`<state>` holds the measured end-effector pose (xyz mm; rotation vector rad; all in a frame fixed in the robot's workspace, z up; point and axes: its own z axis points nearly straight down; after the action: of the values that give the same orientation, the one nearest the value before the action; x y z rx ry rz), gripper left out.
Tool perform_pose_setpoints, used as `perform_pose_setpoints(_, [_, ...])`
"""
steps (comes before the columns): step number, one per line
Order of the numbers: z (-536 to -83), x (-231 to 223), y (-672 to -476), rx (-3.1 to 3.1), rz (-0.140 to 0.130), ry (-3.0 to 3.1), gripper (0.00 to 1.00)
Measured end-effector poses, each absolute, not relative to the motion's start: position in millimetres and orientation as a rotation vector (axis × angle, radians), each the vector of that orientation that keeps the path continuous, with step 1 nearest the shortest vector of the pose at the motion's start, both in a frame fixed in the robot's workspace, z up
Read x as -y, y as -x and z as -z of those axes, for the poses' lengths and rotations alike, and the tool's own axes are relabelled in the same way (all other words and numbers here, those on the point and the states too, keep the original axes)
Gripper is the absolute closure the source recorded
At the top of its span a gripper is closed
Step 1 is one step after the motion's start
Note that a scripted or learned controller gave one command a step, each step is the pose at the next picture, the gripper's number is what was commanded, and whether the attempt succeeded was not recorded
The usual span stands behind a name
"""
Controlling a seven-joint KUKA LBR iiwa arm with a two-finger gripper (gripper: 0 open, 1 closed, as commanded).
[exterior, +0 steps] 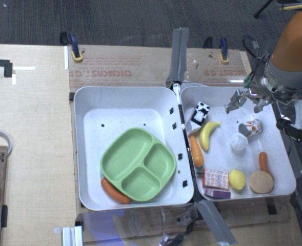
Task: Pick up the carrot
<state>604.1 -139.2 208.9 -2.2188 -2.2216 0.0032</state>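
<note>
The carrot (196, 150) is orange and lies lengthwise against the left wall of the right bin (286, 181), just left of a banana (207, 134). My gripper (246, 104) hangs over the back of the right bin, up and to the right of the carrot and well apart from it. Its two fingers (234, 102) are spread open with nothing between them.
The right bin also holds a black-and-white toy (200, 113), a small can (253, 128), a white lump (238, 143), a red sausage (263, 161), a lemon (237, 179), a round biscuit (261, 182) and a small box (216, 179). The left bin (84, 137) holds a green divided plate (139, 164) and an orange-red sausage-like piece (115, 191).
</note>
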Motion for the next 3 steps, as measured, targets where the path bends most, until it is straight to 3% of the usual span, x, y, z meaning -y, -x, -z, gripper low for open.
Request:
perform_pose_setpoints(1, [-271, 169, -643.3, 2.144, -0.002, 2.298, 0.00])
perform_pose_setpoints(2, [-145, 107, -583.4, 2.059, -0.005, 2.369, 0.00])
perform_pose_setpoints(3, [-268, 73, -582.9, 2.300, -0.002, 2.140, 0.00])
